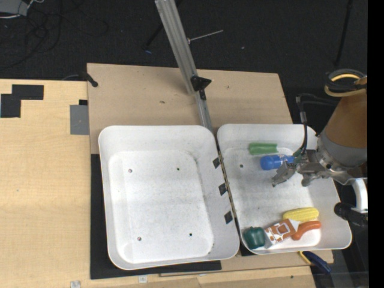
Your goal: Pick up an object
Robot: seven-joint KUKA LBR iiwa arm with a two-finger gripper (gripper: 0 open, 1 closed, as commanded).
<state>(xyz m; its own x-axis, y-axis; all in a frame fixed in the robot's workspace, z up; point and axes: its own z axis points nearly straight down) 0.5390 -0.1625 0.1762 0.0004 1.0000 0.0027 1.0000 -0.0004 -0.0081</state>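
End effector: the end effector (pixel 287 174) sits low inside the right bin, reaching in from the right; its metal fingers (pixel 282 176) point left and down toward the bin floor. They look slightly parted with nothing pinched between them, though the view is too coarse to be certain.
Arm: the grey wrist with its orange band (pixel 350 120) stands over the right bin's right rim.
Blue object: a small blue piece (pixel 271 161) lies just beside the fingertips, on their upper left, close enough that I cannot tell whether it touches them.
Green object: a green cylinder-like piece (pixel 262 149) lies on its side just above the blue one, near the bin's back wall.
Yellow object: a yellow corn-cob toy (pixel 301 215) lies near the front right of the same bin, well apart from the end effector.
Orange object: an orange curved piece (pixel 305 228) lies just below the corn cob, against a white and orange item (pixel 279 232) whose kind I cannot tell.
Dark green object: a dark teal block (pixel 254 237) sits in the front left corner of the right bin.
Right bin: white and shallow (pixel 240 188), holding all the objects.
Left bin: white and shallow (pixel 114 191), touching the right bin along a seam with black clips.
Surface: a tan board (pixel 138 95) carries both bins.
Rail: a grey metal rail (pixel 179 44) runs slantwise from the top of the view down to the seam.
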